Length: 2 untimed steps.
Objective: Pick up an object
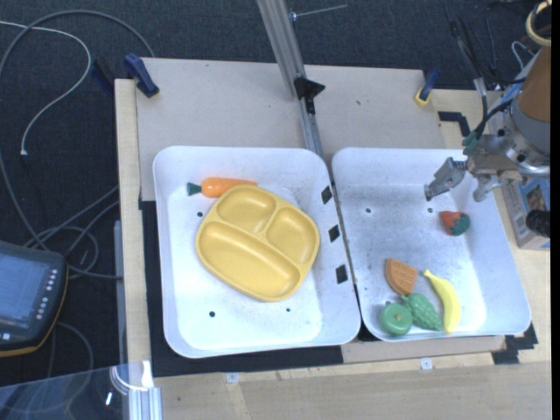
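Your nearest candidate is the small red and green toy [455,223], perhaps a strawberry, lying on the floor of the right bin [376,182] near its right wall. The tool [465,184] hangs just above and beside it, toward the back, with its two fingers spread apart and nothing between them; it is not touching the toy.

Further forward in the same bin you have a cluster in the front corner: an orange wedge-shaped piece [402,276], a yellow banana [446,298] just beside it, a dark green bumpy piece [423,311] against the banana, and a round green piece [396,319] touching that.

In the left bin [175,234] a yellow divided plate [257,241] sits tilted across the middle, and an orange carrot [219,186] lies just behind it, touching its rim.

Both bins rest side by side on the bench [219,103].
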Tool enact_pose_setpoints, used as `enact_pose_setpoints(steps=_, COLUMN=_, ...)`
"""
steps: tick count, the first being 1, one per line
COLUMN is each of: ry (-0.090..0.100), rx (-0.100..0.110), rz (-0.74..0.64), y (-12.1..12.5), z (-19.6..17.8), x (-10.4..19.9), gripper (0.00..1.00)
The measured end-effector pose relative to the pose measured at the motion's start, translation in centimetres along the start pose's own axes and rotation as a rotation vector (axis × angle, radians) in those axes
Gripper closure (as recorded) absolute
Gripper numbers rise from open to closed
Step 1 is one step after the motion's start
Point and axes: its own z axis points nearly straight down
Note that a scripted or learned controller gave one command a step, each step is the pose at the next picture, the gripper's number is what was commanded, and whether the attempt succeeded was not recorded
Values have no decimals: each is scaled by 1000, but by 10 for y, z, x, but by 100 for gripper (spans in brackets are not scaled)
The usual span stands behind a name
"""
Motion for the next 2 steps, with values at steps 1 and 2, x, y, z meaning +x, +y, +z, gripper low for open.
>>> enact_pose_setpoints(steps=1, ry=0, rx=-1, rz=1, y=0, z=0, x=0, gripper=0)
enact_pose_setpoints(steps=2, ry=0, rx=5, rz=1, y=4, z=43, x=0, gripper=0)
